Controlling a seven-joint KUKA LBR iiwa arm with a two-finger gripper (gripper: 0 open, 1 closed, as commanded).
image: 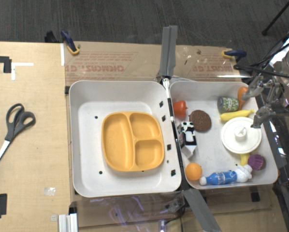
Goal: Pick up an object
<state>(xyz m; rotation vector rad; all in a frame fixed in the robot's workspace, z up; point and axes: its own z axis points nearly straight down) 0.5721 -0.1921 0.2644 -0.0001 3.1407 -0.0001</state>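
The right bin [209,151] holds several objects: a red tomato [180,108], a brown round disc [200,121], a green can [227,104], a yellow banana [236,114], a white round lid [241,135], a purple item [256,162], a blue bottle [225,178], an orange ball [194,171], a black-and-white carton [187,135] and an orange piece [243,93]. My gripper [255,105] hangs open over the bin's right side, beside the banana's tip, with nothing between its fingers.
The left bin [84,144] holds a yellow divided plate [133,140]. Scissors [13,125] lie on the wooden bench at far left. Blue clamps [70,41] [234,54] sit on the cardboard behind the bins.
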